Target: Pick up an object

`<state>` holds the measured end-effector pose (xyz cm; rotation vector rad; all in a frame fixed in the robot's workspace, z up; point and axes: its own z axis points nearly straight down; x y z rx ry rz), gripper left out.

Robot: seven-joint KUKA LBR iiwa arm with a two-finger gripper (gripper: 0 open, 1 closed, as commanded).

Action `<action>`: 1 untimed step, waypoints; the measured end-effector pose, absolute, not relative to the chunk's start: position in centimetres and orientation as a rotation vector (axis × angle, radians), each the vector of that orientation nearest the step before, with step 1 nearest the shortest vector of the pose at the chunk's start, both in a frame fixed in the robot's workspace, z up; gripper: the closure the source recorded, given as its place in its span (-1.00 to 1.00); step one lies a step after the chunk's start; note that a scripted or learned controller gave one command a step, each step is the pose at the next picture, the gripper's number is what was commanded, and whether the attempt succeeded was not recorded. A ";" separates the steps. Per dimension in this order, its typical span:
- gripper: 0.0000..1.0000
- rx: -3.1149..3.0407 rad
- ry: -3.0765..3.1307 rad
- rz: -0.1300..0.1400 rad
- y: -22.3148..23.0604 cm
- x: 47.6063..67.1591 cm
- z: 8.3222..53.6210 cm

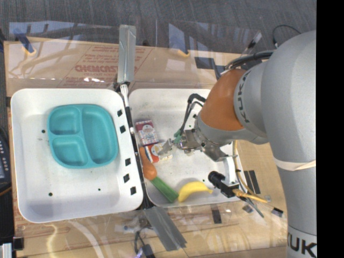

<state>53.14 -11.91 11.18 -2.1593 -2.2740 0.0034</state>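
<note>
Landmark: the divider, the line where the two white bins meet, set with small black clips.
Packet: a flat red and white packet with printing on its face, lying in the right bin just beside the divider.
Carrot: a small orange carrot, smooth and tapered, below the packet and close against the divider.
Green vegetable: a long green piece, cucumber-like, slanting away from the divider toward the bin's near edge, its upper end at the carrot.
Banana: a curved yellow banana, glossy, farther from the divider than the green piece, near the bin's bottom wall.
Gripper: the gripper sits low in the right bin, a short way right of the divider, beside the packet and carrot; pale metal parts, tips blurred, so I cannot tell whether they are spread or pressed together, or whether they grip anything.
Arm: a thick grey arm with an orange band, smooth and rounded, reaching toward the divider from the right.
Plate: a teal plastic plate with three compartments, rounded corners, in the left bin, left of the divider.
Bins: shallow, white, matte, with rounded corners.
Bench: a light wooden bench with red print under clear film, tape at its edges.
Floor: dark grey carpet beyond the bench.
</note>
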 end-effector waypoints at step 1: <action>-1.00 -2.159 -2.274 0.004 -11.9 53.1 11.2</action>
